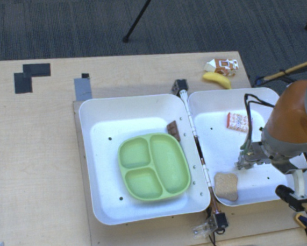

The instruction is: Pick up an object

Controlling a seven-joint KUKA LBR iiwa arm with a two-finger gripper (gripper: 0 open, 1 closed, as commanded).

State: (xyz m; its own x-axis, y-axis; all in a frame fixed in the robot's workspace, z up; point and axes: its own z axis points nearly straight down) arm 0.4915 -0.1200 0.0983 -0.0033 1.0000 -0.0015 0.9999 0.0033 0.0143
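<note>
I saw the gripper [245, 158] low over the right bin [259, 97], nothing visibly between its fingers; open or closed, I could not tell. A tan sponge [226, 186] lay just beside it, apart.

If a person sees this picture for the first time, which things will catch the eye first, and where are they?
The eye falls first on the green divided plate lying in the left bin. Next comes the arm's orange band at the right, with the gripper low over the right bin. In that bin lie a tan sponge at the near corner and a small red and white packet farther back.
</note>
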